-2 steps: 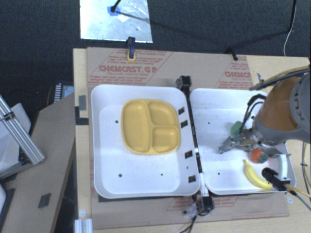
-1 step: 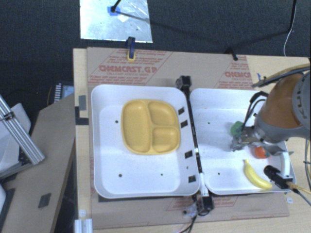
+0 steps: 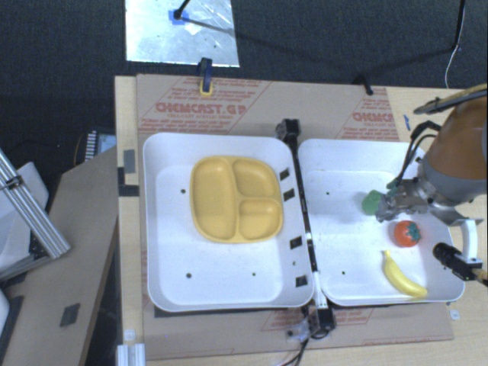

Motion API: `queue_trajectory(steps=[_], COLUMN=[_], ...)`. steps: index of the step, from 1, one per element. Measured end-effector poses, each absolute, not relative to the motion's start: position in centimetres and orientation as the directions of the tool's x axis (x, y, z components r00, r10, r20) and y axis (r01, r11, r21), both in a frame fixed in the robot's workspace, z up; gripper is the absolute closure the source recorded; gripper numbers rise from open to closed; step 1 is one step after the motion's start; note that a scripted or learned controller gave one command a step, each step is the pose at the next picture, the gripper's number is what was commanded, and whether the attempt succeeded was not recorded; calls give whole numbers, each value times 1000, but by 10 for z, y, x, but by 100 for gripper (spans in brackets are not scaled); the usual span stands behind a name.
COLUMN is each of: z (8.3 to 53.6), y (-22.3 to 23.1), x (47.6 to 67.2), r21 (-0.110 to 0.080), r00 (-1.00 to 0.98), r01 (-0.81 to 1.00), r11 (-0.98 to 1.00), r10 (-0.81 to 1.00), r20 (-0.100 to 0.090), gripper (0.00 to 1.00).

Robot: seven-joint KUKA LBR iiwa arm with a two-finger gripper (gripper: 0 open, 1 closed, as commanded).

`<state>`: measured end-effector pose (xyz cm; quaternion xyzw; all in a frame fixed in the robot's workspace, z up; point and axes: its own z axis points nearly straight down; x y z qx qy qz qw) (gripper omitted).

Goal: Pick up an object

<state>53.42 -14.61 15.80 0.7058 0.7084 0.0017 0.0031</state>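
Observation:
In the right bin (image 3: pixel 343 174) lie a green object (image 3: pixel 373 201), a red tomato-like ball (image 3: pixel 406 233) and a yellow banana (image 3: pixel 402 275). My gripper (image 3: pixel 398 203) reaches in from the right and hangs low, right beside the green object and just above the red ball. The arm's grey wrist and orange band (image 3: pixel 457 147) cover the bin's right side. I see nothing clearly held between the fingers.
The left bin (image 3: pixel 168 280) holds a yellow divided plate (image 3: pixel 235 198). A black divider with clips (image 3: pixel 299 204) runs between the two bins. A silver sheet (image 3: pixel 181 20) lies on the dark floor beyond the bench.

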Motion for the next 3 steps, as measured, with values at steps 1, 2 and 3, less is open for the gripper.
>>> queue_trajectory(steps=[1, 2, 3], z=[206, 260, 266], y=[-148, -148, -95], x=[544, 546, 556], r21=[7, 7, 4], r00=[-4, -5, -10], r01=[1000, 1000, 1000], r11=[4, 5, 10], r10=[1000, 1000, 1000], r20=[-2, -2, 1], gripper=[100, 100, 100])
